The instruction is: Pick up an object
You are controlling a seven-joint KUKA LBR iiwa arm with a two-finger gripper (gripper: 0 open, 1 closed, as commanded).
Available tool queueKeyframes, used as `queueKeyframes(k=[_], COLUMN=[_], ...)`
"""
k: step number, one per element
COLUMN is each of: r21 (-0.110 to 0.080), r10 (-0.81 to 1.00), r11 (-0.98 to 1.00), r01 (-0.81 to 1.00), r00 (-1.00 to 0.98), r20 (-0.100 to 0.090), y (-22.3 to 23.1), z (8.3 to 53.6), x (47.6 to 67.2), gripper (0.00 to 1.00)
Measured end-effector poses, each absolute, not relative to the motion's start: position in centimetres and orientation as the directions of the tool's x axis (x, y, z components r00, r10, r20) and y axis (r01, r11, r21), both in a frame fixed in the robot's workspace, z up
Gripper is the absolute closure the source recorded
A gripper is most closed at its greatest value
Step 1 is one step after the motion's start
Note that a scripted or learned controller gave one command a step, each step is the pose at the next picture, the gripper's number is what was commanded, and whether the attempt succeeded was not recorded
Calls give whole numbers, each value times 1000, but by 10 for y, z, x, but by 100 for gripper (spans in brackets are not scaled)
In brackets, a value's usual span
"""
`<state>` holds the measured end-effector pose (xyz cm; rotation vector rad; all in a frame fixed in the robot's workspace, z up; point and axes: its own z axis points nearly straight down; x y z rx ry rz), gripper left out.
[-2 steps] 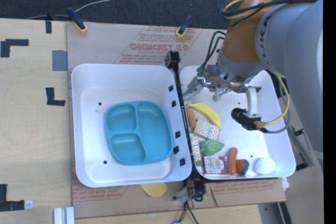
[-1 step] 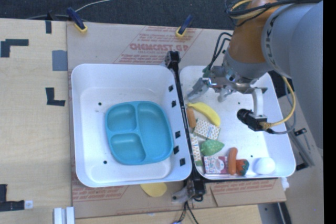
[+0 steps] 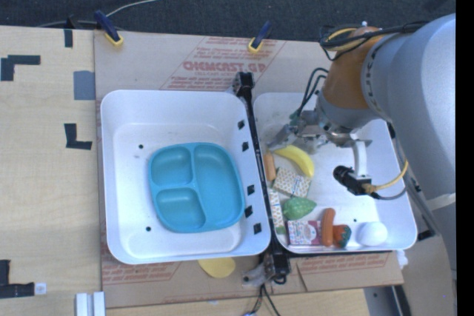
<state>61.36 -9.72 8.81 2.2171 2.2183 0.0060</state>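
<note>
White plastic bins are seen side by side on the bench (image 3: 44,159). A blue divided plate (image 3: 196,185) is laid in the left bin (image 3: 118,115). The right bin (image 3: 400,218) is packed with toy food: a yellow banana (image 3: 298,159) near its middle, a green leaf-shaped piece (image 3: 298,207) just below the banana, a carrot (image 3: 328,226) and a white egg (image 3: 372,233) further below it. The gripper (image 3: 300,135) is lowered just above the banana; whether the fingers are apart or together can't be told.
</note>
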Motion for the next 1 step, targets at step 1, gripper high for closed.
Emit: queueKeyframes(k=[1], r21=[6], r10=[1000], r11=[1], r01=[1000], r00=[-1], r20=[-2], y=[-96], z=[87], x=[596], gripper=[0])
